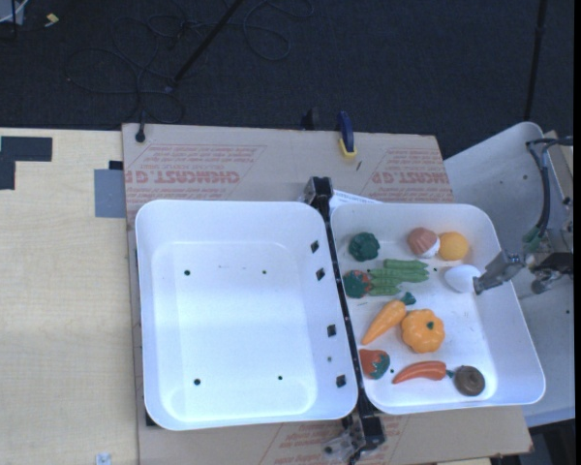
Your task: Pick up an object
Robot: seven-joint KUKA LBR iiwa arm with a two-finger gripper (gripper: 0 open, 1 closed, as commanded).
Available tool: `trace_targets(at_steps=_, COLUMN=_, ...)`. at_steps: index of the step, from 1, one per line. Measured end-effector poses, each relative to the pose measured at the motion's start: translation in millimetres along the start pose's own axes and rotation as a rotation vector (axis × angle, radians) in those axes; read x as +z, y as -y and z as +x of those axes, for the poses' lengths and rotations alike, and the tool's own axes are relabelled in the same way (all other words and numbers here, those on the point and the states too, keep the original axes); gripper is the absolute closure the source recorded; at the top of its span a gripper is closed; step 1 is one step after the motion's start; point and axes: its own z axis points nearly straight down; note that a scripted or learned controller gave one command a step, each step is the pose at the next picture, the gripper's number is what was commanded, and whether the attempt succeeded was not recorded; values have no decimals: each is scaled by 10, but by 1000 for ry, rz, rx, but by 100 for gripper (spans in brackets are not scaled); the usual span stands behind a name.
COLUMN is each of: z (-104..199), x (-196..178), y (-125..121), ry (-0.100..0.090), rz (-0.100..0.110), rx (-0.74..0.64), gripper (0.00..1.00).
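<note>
The bench [48,289] is pale wood on the left, with a brown cardboard sheet [271,168] laid over its middle, and 2 shallow white bins sit side by side on that sheet. The left bin [165,231] takes up the centre of the view. A row of black clips [331,329] runs along the seam where it meets the right bin [508,356].

In the right bin, the items nearest the seam are a dark green broccoli [364,246] toward the far side, a strawberry-like red and green piece [354,283] below it, and a tomato [374,362] close to the near edge. Just right of the strawberry piece lies a green pea pod [404,271], stretched left to right. An orange carrot [384,321] lies slanted between the pod and the tomato, and beside it sits a small orange pumpkin [422,330]. A red chilli [419,372] lies near the front edge, with a brown round piece [470,381] just to its right. At the far side a pinkish item [423,241] and an orange fruit [453,246] touch each other. A white egg [459,278] rests near the right wall.

The gripper [486,281] reaches in low from the right, its tip right beside the egg. I cannot tell whether the fingers are apart or together, and nothing is visibly held between them.
</note>
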Motion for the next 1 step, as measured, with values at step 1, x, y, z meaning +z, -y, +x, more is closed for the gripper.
trace_targets(at_steps=1, z=618, x=1379, y=247, ry=-8, rz=16, rx=-3, gripper=0)
